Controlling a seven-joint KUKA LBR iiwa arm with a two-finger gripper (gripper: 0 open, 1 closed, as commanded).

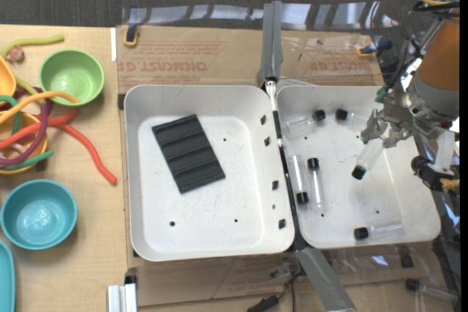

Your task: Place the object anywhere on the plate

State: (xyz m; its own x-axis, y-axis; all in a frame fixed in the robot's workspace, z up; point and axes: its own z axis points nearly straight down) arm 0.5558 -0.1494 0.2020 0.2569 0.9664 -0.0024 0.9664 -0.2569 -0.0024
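One clear tube [363, 159] with a black cap hung tilted from the pincer [381, 134], clamped between its fingers by the upper end, cap lowest, above the right bin [409, 230]. It looked light, stiff and slick, probably plastic, so a hold across the middle of the barrel would likely slip less than this end grip. Far to the pincer's left, in the left bin [146, 230], lay the dark ribbed plate [188, 153]. The arm [439, 62] reached in from the right, wrist bent downward over the bin, with other tubes [313, 179] scattered below and left of the pincer.
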